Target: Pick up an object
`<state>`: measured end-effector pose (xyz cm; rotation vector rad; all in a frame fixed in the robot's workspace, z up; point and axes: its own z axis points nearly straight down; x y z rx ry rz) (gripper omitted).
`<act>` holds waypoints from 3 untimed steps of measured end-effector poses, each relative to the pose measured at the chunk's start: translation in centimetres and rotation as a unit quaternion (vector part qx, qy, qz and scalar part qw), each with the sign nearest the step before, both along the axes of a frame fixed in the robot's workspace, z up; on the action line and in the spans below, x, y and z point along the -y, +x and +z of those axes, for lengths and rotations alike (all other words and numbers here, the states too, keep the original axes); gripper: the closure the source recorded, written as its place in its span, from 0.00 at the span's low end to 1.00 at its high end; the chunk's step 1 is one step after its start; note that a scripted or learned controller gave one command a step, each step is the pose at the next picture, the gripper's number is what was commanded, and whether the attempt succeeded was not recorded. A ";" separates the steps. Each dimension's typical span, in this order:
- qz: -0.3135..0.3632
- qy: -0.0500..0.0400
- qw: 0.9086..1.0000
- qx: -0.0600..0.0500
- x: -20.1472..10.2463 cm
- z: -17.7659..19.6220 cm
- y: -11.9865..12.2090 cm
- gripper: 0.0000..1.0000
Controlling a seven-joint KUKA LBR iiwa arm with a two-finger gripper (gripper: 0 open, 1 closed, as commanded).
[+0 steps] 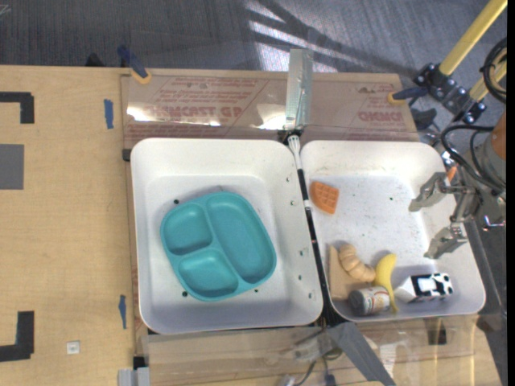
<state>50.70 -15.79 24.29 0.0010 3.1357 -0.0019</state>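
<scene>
My pincer (438,215) hangs with its fingers apart, holding nothing. Just below it lies the banana (386,270), probably light and smooth; I would grip across its middle.

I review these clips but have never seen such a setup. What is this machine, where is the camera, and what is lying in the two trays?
One fixed camera looks down at a slant on a bench with two shallow white bins. The robot arm reaches in from the right; its gripper has two fingers, spread apart above the right bin's edge, with nothing between them. The left bin holds a teal divided plate. The right bin holds an orange waffle-like piece, a beige lumpy piece, a banana, a small can and a black-and-white toy.
</scene>
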 end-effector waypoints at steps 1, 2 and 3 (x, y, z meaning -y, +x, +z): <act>-0.074 0.001 0.997 0.003 0.1 -12.4 3.6 0.00; -0.074 0.000 0.997 0.006 0.1 -11.3 3.7 1.00; -0.075 0.001 0.997 0.004 -5.8 -4.8 4.9 1.00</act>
